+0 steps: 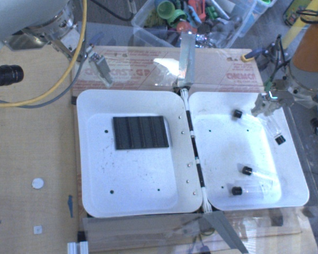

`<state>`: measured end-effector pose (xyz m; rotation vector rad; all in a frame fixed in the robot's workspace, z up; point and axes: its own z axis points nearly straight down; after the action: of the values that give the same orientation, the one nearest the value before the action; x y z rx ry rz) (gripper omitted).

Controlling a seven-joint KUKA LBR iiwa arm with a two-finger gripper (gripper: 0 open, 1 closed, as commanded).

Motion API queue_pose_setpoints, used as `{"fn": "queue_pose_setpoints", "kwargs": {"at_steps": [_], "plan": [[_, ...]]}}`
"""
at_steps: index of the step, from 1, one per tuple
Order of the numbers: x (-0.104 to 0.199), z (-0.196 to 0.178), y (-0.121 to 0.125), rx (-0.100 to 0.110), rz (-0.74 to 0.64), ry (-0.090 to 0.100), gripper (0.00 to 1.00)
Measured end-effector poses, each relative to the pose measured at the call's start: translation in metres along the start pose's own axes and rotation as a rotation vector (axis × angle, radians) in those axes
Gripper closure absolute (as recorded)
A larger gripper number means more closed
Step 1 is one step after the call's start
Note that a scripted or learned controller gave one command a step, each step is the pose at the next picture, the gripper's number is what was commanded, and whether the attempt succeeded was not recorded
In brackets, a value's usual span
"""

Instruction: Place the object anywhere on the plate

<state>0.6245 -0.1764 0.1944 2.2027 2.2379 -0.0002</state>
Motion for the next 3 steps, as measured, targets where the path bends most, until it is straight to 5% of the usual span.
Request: {"fn": "queue_pose_setpoints", "kwargs": {"at_steps": [2,3], "plan": [[0.069,0.087,-0.145,0.003,-0.085,0.003,1.00],[0.082,0.106,-0.143,-0.002,-0.039,0.001,1.00]]}}
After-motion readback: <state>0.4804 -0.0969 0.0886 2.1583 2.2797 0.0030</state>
